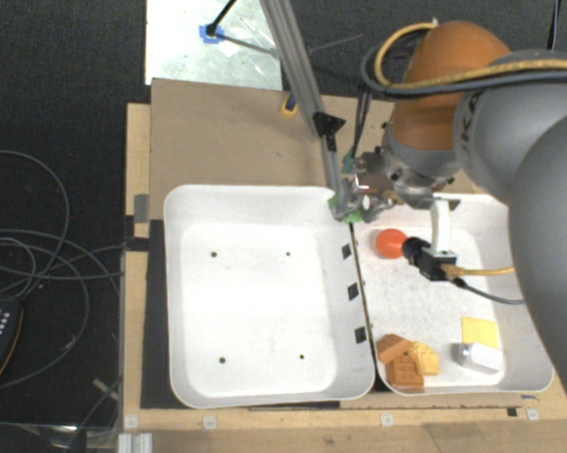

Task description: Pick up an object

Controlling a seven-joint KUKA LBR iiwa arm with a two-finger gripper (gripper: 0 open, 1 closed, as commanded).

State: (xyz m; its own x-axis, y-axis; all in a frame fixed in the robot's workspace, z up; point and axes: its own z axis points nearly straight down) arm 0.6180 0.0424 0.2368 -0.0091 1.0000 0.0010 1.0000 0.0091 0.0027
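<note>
Dark carpet with loose black cables (48, 248) at left of frame, brown bench board (231, 134) in the middle, two shallow white bins side by side upon it. Left bin (182, 292) bare apart from small dark marks. Right bin (517, 367) holding the candidates: orange ball (390, 242) in the upper part near the divider, yellow block (481, 331) with a white-and-grey piece (475, 357) just beside it at lower right, brown-and-tan toy pieces (407, 360) at the bottom near the divider. Gripper (383, 192) low over the upper left corner of the right bin, just above and left of the ball in the frame, apart from it. Cannot tell how wide the tool stands, nor whether anything sits in it; too hidden under the wrist. Likely risks: closing on air beside the ball, nudging the round ball so it rolls off, or striking the bin wall or divider so close by.
</note>
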